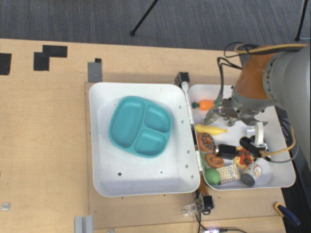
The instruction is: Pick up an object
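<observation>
— What do your jaws point(219, 113) hold?
— You cannot tell; they hang over the right bin point(286, 178), above the yellow banana point(210, 129), beside an orange carrot point(206, 104).
— And left?
— Your teal divided plate point(141, 125) lies in the left bin point(97, 130).

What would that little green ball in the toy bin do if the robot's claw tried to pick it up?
The green ball looks round and smooth, so it would probably roll or squirt sideways under a pinch. It sits in the corner of the right bin against other toys, which might stop it rolling but crowd the gripper. It seems small, likely light.
</observation>
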